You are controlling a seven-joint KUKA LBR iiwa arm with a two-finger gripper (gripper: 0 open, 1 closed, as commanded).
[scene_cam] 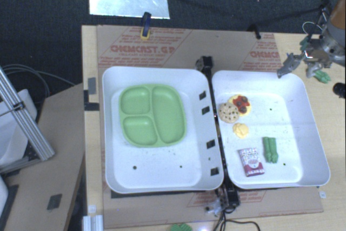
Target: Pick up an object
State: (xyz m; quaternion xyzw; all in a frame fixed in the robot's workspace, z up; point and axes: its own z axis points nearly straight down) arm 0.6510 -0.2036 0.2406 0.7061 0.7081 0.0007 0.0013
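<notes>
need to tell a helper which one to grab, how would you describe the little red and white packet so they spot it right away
Look in the right-hand white bin, at the edge nearest the camera. The red and white packet lies flat there, left of the green vegetable. It is the one rectangular printed item; the other items are rounded food shapes.

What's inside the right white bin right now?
The right shallow white bin holds a round chocolate-chip cookie, a yellow-and-red toy pastry, a small yellow lump, a green toy vegetable and a red-and-white packet. Nothing appears covered.

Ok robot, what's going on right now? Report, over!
Gripper above right bin's far corner, holding nothing. Cookie, green toy, red packet untouched in bin. Nothing in the way.
</notes>
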